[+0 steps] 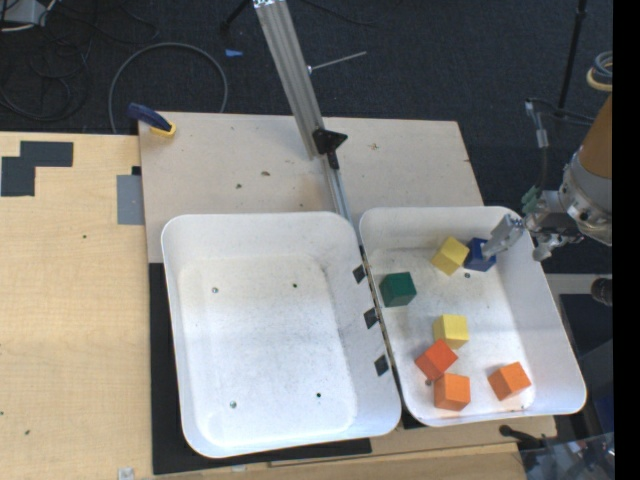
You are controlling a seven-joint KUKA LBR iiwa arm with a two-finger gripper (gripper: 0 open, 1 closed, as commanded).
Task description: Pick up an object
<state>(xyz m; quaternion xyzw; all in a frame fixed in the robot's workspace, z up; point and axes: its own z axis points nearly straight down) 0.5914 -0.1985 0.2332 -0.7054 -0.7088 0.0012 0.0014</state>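
The right bin [560,343] holds several blocks. A yellow block [451,255] and a blue block [481,256] lie side by side near its back. A green block [397,289] sits by the left wall, and a second yellow block [451,329] lies mid-bin. Three orange blocks [436,359] [452,391] [510,379] cluster at the front. My gripper [524,239] hangs over the bin's back right corner, open, with nothing between its fingers. Its left finger [504,235] reaches down just right of the blue block.
The left bin [190,268] stands beside the right one. A slanted aluminium bar [293,73] rises behind the bins, clamped at the divider. A wooden table surface [60,298] spreads to the left.
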